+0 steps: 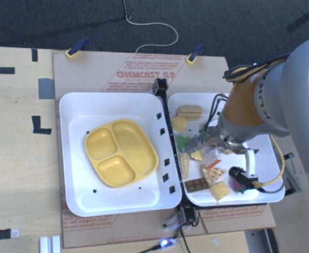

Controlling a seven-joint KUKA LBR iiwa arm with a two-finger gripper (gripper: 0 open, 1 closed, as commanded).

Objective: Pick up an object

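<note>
- Over the right bin (274, 157) hangs the gripper (207, 141), low among small food pieces; whether its fingers are apart or together cannot be told.
- Just beside it lie a green piece (182, 141), a brown bar (196, 184) and a tan block (189, 111).
- Left bin (75, 115) holds a yellow tray (121, 152).

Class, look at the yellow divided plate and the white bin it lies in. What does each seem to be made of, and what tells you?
Yellow divided plate: probably moulded plastic, smooth and slightly glossy, with an even colour and rounded, pressed-in compartments. White bin: likely thin formed plastic, smooth with a soft sheen, rounded corners and a shallow rolled rim. Neither can be confirmed by look alone.
</note>
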